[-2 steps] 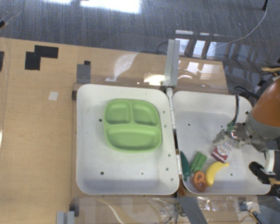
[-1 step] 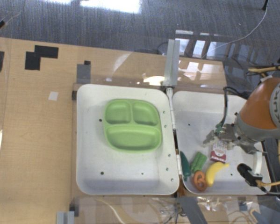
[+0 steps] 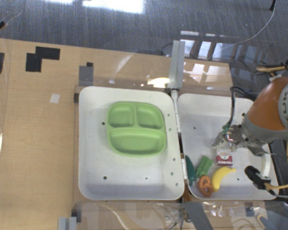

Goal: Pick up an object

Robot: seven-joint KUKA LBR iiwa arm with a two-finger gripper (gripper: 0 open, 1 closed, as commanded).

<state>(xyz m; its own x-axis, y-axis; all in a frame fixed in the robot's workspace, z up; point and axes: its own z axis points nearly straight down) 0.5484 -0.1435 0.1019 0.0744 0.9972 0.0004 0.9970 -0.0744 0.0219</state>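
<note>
My gripper (image 3: 223, 149) hangs low over the right bin (image 3: 201, 115), right above a small red and white box (image 3: 224, 159). Whether it grips the box is not visible from here. A yellow banana (image 3: 222, 177) lies just below the box. Left of the banana sit an orange and brown round toy (image 3: 206, 185), a light green piece (image 3: 204, 166) and a dark green piece (image 3: 190, 169) against the bin's left wall.
The left bin (image 3: 92, 133) bears a green divided plate (image 3: 136, 128). A metal divider post (image 3: 176, 65) stands behind the two bins. The arm's orange band (image 3: 272, 107) and cables crowd the right bin's right side.
</note>
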